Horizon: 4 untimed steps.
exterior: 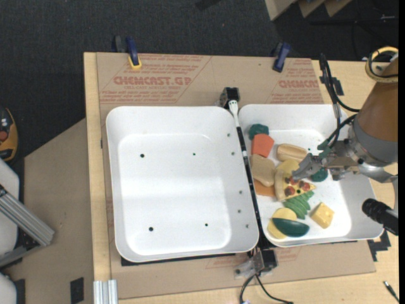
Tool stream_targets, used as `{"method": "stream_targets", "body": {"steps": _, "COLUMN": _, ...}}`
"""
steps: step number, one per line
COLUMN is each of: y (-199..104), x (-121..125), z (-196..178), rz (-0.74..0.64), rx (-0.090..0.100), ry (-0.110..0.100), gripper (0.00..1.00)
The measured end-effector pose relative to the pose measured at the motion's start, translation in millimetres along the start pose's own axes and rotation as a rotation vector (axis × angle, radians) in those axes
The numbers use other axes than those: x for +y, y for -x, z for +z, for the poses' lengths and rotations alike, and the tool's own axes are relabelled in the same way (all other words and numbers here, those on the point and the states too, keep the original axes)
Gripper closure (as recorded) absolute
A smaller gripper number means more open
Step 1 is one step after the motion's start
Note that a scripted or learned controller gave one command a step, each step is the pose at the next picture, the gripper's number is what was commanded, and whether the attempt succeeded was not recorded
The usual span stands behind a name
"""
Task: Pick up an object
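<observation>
1. Here the arm (pixel 380 122) reaches in from the right over the right bin (pixel 278 116), and its hand (pixel 305 168) sits low among the toy food heaped there.
2. I cannot tell how far the hand is open or whether it grips anything; the tip is dark and small against the clutter.
3. The things lie loose and overlapping in the middle of that bin, which looks like the result of being dumped rather than laid out: a teal piece (pixel 258 130) at the back, an orange block (pixel 262 145) just below it, a tan bread roll (pixel 292 152), a pale flat slice (pixel 262 171), a pizza wedge (pixel 297 189), a green leafy piece (pixel 299 203), a yellow cheese wedge (pixel 322 215) and a yellow-and-green piece (pixel 288 225) near the front rim.
4. The likeliest target, as I judge it, is the pizza wedge or the pale yellow piece (pixel 288 168) just beside the hand's tip, since the hand points at that spot.
5. The pizza wedge's long axis runs roughly across the bin, left to right; which end is its tip is too small to tell.
6. The bread roll also lies crosswise, left to right.
7. The left bin (pixel 171 182) sits touching the right one on the brown tabletop (pixel 190 75), probably as the place to drop things.
</observation>
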State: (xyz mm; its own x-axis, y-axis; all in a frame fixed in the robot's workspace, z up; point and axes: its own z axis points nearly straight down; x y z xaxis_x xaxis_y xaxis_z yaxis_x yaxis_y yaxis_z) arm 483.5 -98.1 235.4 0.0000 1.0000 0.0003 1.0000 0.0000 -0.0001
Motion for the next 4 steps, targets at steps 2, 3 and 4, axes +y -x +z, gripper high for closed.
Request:
{"method": "stream_targets", "body": {"steps": 2, "y": 0, "x": 113, "z": 150, "rz": -0.003, "rx": -0.001, "ry": 0.004, "gripper": 0.00}}
{"method": "stream_targets", "body": {"steps": 3, "y": 2, "x": 173, "z": 153, "rz": -0.007, "rx": 0.009, "ry": -0.067, "gripper": 0.00}}
{"method": "stream_targets", "body": {"steps": 4, "y": -1, "x": 172, "z": 153, "rz": -0.006, "rx": 0.004, "ry": -0.063, "gripper": 0.00}}
